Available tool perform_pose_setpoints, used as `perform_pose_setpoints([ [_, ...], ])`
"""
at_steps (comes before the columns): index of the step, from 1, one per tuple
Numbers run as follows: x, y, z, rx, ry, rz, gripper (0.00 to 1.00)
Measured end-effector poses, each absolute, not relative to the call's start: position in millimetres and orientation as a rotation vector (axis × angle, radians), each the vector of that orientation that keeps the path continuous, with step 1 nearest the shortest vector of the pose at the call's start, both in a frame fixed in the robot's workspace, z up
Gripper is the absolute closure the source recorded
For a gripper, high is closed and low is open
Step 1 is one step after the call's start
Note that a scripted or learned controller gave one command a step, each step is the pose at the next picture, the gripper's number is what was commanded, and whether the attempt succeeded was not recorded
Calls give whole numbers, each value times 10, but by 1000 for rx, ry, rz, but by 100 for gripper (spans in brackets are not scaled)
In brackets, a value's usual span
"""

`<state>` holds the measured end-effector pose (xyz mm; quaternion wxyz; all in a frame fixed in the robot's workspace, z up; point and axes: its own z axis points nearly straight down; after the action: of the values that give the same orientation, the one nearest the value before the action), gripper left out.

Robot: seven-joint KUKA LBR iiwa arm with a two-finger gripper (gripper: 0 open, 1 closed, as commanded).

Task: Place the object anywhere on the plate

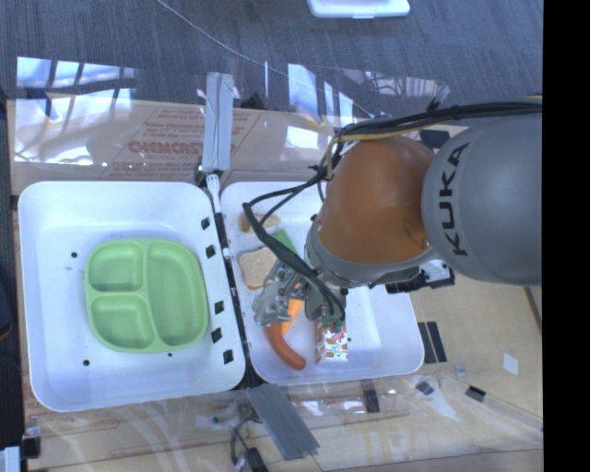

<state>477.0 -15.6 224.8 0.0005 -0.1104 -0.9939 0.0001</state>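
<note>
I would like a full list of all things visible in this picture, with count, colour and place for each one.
plate: one, light green, three compartments, in the left bin
bins: two, white, side by side on the bench
sausage: one, orange-red, near front of right bin
bread slice: one, tan, right bin by the divider
small packet: one, white with print, right bin beside the sausage
arm: one, grey with orange band, over the right bin
gripper: one, metal, low over the right bin's items

Dark grey ribbed floor (111, 28), pale wooden bench (479, 332) — glare on clear plastic sheeting (277, 101)
</note>
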Motion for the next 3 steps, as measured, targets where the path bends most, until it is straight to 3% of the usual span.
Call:
perform_pose_setpoints([
  [1,4772,682,2638,-158,-3141,-2,100],
  [2,5028,971,2293,16,-3139,1,100],
  [3,5676,2227,1998,108,-3138,-2,100],
])
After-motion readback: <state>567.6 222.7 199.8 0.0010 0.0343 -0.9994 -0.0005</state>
